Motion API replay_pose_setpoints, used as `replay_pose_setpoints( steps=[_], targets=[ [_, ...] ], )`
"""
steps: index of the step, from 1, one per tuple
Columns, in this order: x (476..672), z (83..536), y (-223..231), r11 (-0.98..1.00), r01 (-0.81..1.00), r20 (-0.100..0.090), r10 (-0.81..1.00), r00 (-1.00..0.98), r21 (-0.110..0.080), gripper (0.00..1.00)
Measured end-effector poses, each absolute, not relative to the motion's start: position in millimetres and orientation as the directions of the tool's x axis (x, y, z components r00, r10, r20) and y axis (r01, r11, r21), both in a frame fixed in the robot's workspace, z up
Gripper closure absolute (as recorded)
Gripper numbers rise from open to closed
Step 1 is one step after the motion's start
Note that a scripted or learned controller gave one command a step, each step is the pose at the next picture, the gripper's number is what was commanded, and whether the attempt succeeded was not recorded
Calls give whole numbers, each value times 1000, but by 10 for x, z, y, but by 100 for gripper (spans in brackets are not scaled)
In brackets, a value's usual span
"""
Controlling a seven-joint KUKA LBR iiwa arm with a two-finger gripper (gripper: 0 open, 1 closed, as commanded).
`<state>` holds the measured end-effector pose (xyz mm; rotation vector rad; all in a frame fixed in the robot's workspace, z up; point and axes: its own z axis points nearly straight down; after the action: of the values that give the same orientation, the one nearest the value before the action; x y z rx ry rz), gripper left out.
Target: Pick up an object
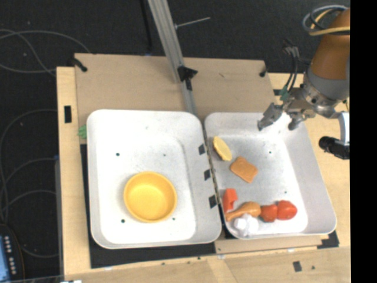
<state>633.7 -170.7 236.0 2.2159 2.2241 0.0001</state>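
My gripper (280,119) hangs over the far edge of the right bin (306,175), open, with nothing between its fingers. Below it in that bin lie a yellow lemon-like piece (222,149) and an orange-brown block (244,170), both to the gripper's lower left. Along the bin's near edge sit an orange piece (229,198), a tan pear-like piece (245,209), a white object (247,225) and a red tomato-like piece (283,210).
The left bin (118,134) holds a yellow bowl (150,196). A metal pole (168,34) slants from the top down to the seam between the bins. Brown bench surface surrounds both bins; cables lie on the dark floor at left.
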Motion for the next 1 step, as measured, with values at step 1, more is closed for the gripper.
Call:
replay_pose_setpoints(
  steps=[1],
  targets=[
    [6337,2361,-1708,4,1000,-2,1000,-4,1,0]
  ],
)
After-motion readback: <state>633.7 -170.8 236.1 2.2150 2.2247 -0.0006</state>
